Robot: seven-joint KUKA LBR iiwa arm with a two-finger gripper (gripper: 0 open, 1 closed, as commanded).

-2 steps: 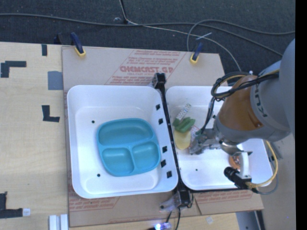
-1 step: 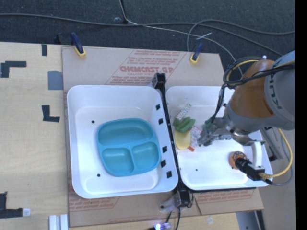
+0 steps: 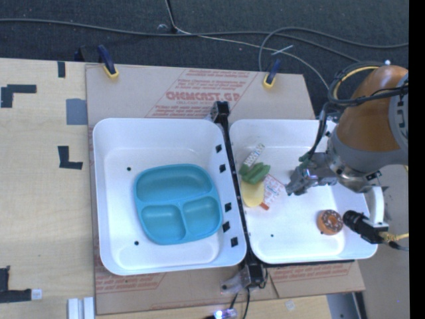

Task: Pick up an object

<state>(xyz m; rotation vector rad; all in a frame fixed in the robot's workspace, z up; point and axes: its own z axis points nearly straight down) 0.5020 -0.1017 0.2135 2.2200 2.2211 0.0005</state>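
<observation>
Two white bins (image 3: 106,178), one blue tray (image 3: 177,202), one donut (image 3: 329,222), one tool (image 3: 297,183), its grip state indiscernible

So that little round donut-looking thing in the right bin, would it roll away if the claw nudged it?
The donut lies flat on the right bin, so it would probably slide, not roll. It looks small, likely light. Its rounded rim might slip from the gripper.

A divided tray (image 3: 178,202) lies in the left bin (image 3: 106,178). In the right bin (image 3: 292,248), a small pile of items (image 3: 255,181) lies close to the left wall, and a donut (image 3: 329,222) sits near the front right corner. The gripper (image 3: 297,183) hangs between the pile and the donut.
</observation>
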